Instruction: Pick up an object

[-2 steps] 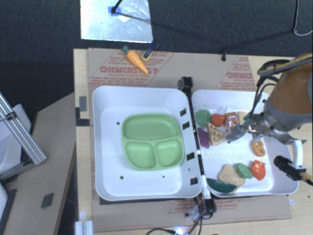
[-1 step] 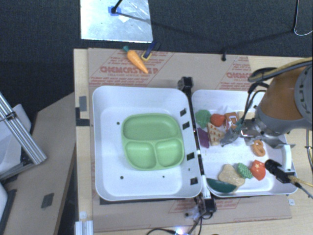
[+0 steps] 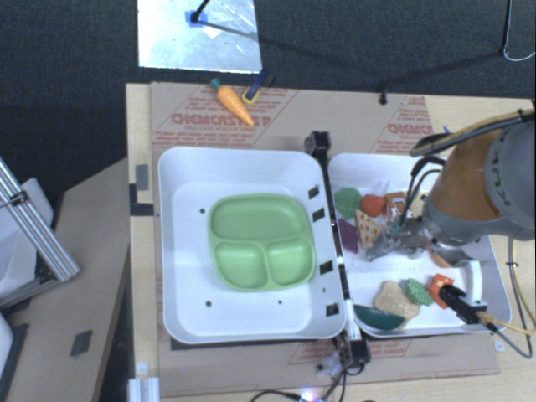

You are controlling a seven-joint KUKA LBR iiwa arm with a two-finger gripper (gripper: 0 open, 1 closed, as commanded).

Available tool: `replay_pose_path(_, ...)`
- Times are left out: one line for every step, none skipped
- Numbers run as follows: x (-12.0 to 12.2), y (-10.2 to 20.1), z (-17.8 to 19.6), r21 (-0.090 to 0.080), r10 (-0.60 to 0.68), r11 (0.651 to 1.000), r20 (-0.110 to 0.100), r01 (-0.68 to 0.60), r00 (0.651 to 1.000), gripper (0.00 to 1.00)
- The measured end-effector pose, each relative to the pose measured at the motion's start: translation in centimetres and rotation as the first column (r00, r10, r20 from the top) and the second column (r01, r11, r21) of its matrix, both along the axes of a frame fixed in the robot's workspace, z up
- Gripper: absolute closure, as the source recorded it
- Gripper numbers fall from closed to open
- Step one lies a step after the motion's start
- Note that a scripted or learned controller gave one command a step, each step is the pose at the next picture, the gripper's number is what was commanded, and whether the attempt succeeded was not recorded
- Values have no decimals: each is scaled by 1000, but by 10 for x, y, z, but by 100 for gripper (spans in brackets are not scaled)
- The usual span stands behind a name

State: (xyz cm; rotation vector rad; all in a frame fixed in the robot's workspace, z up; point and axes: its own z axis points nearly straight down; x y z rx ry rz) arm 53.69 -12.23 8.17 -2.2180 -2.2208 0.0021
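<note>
Toy food (image 3: 394,299) lies heaped in the right bin (image 3: 494,296), where we see the gripper (image 3: 387,243) low among it, its grip unreadable. Beyond, the left bin (image 3: 180,249) holds a green divided plate (image 3: 260,241); a carrot (image 3: 234,105) rests on cardboard (image 3: 335,115).

Dark carpet floor (image 3: 67,65); wooden bench (image 3: 352,111).

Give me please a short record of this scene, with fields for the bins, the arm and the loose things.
left bin: holds a green divided tray
right bin: holds a pile of small toy foods
arm: reaches over the right bin
gripper: low among the pile, grasp not discernible
outside bins: toy carrot on the cardboard behind
</note>
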Motion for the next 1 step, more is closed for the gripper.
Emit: replay_pose_path(1, -1, 13, -1, 0, 1000, 5, 0, 1000, 100)
